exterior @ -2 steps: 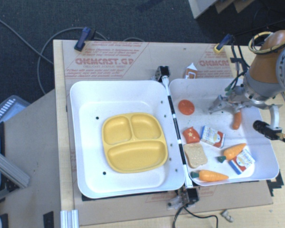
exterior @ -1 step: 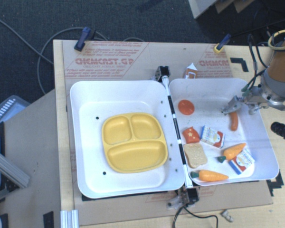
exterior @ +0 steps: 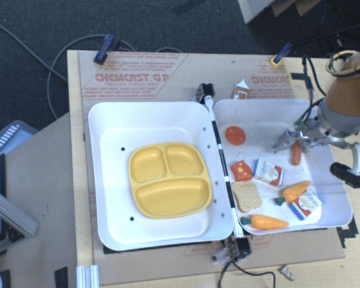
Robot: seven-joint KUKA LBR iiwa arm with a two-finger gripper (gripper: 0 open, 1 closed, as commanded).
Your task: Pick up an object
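A: Where is the small orange-red sausage-shaped toy [exterior: 296, 154] seen?

B: In the right white bin [exterior: 342, 204], directly below the metal two-finger gripper [exterior: 293, 138], apparently touching it.

A: And the gripper's state?

B: It cannot be told.

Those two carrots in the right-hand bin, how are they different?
The front carrot lies nearly level along the bin's near edge; the other carrot sits farther back, tilted up to the right. The front one looks longer and slimmer, the other stubbier. Both are orange with green at the left end.
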